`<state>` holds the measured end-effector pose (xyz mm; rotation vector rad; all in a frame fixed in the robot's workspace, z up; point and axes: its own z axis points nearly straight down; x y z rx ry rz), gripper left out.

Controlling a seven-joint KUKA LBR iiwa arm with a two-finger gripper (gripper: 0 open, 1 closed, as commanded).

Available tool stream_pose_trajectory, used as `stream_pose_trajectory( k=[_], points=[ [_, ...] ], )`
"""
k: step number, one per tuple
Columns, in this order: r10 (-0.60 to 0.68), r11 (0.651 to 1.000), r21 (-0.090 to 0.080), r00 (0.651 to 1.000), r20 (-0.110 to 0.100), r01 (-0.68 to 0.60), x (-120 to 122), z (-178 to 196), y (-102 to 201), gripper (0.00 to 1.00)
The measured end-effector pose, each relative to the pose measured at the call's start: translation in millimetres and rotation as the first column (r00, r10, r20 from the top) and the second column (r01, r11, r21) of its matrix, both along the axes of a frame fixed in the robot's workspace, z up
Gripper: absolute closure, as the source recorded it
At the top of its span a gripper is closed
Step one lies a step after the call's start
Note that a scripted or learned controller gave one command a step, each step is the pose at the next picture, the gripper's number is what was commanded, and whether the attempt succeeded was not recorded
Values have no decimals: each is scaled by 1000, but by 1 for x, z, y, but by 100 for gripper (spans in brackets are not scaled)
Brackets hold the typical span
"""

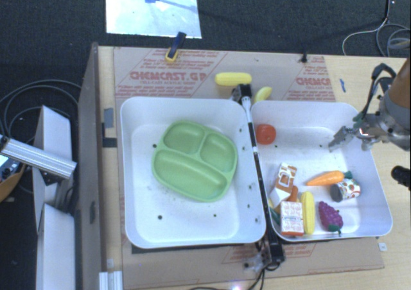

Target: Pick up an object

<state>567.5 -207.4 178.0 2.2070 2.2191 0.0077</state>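
Lying in the right bin (379,212) are the small toys to pick from. A carrot (326,178) lies near the middle, pointing left, with its green end to the right. Just beside that end sits a small white can (349,188) with red and green marks. Below them is a bunch of purple grapes (331,215). Left of the grapes lies a yellow corn (309,212), standing long-ways. Touching the corn on its left is an orange and white juice box (291,216). Above that is another little carton (285,179), white with orange spots, tilted. A red tomato (266,133) sits by itself in the top left corner of this bin, well apart from the others.

The gripper (343,136) hangs over the top right part of the bin, above the carrot and away from it. Its fingers (336,139) look spread apart, and nothing is between them. The grey arm (395,112) comes in from the right.

The left bin (138,218) holds a green tray (194,160) with three parts. It is turned a bit.

Both bins sit side by side on a brown cardboard sheet (167,70) on the tabletop. A yellow thing (232,79) lies behind the bins, where they meet. Black cables (26,99) curl on the left.
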Motion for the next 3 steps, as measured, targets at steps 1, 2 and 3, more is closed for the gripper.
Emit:
stream_pose_trajectory(
  k=[1,2,3],
  points=[
    [-4,1000,5,1000,-14,4,-8,-52,1,0],
    [-3,1000,-5,1000,10,3,-28,-89,-1,0],
    [-4,1000,5,1000,-12,4,-40,-94,1,0]
  ],
)
